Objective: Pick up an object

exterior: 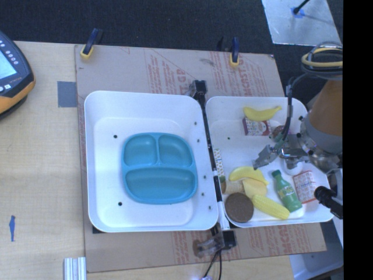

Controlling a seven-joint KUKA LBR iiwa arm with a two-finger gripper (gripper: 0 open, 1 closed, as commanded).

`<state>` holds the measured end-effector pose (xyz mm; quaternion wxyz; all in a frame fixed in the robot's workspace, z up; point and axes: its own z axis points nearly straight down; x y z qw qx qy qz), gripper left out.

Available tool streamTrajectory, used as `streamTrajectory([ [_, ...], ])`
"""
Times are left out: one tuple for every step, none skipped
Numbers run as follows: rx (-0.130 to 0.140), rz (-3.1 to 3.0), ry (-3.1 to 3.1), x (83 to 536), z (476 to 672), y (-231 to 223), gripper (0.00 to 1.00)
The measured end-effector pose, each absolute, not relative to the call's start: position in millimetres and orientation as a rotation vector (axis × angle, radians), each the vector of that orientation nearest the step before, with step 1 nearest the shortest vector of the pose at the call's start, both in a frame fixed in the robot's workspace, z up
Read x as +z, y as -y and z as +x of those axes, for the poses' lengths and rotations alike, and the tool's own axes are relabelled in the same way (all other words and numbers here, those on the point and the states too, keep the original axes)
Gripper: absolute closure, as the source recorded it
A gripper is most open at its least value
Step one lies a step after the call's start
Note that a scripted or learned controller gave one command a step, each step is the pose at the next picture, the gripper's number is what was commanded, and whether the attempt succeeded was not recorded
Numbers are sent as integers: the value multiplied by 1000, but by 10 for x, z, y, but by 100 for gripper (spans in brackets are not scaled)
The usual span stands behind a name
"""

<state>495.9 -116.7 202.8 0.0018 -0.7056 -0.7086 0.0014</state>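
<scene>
The right bin [230, 112] holds several objects. A banana [261, 112] lies at the back with a small red and white packet [256, 127] just in front of it. Toward the front are a yellow banana-shaped piece [247, 173], a yellow wedge [254, 186], a corn cob [270, 206], a brown round disc [239, 207], a green bottle [285, 190] and a white packet [303, 185]. My gripper [269, 155] hangs over the middle of this bin, above the bare floor between the red packet and the yellow pieces. I see nothing held in it.
The left bin [99, 156] holds a blue divided plate [159, 168]. The grey arm with its orange band [326, 112] comes in over the right bin's right rim. Clamps [234, 51] sit at the board's far edge, and a yellow-rimmed device [11, 69] lies far left.
</scene>
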Motion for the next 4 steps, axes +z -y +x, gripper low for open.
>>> streamTrajectory([
  [3, -2213, 2232, 1547, 5643, 1478, 0],
  [10, -2221, 2214, 1569, 5000, 2061, 0],
  [1, -2213, 2233, 893, 5775, 1979, 0],
  [6, -2205, 2224, 902, 6575, 1603, 0],
])
